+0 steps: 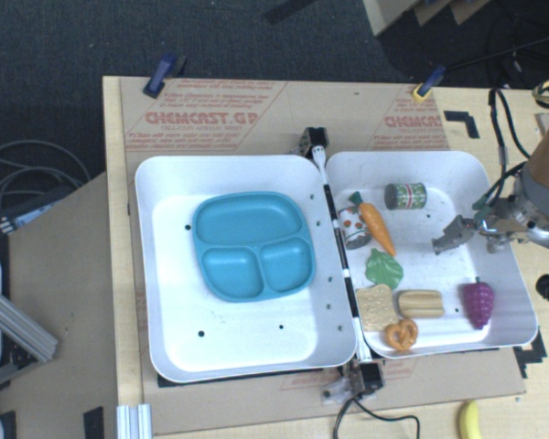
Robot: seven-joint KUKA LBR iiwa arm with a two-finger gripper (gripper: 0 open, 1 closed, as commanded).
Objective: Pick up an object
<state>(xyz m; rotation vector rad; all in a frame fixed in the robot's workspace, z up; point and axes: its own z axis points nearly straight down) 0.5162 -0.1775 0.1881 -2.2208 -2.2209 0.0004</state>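
The toys lie in the right bin [457, 167]: a carrot [377, 228] by its left wall, a green can [405, 195] near the far edge, purple grapes [478, 303] and a pretzel [402, 334] (both near the front edge). The gripper [450, 238] hangs over the bin's right side, fingers spread, pinching nothing. A blue tray [253, 245] sits in the left bin [165, 245].

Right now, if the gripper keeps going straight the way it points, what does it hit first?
The gripper points left across the right bin. Bare bin floor comes first, then probably the carrot, though its height above the bin is unclear.
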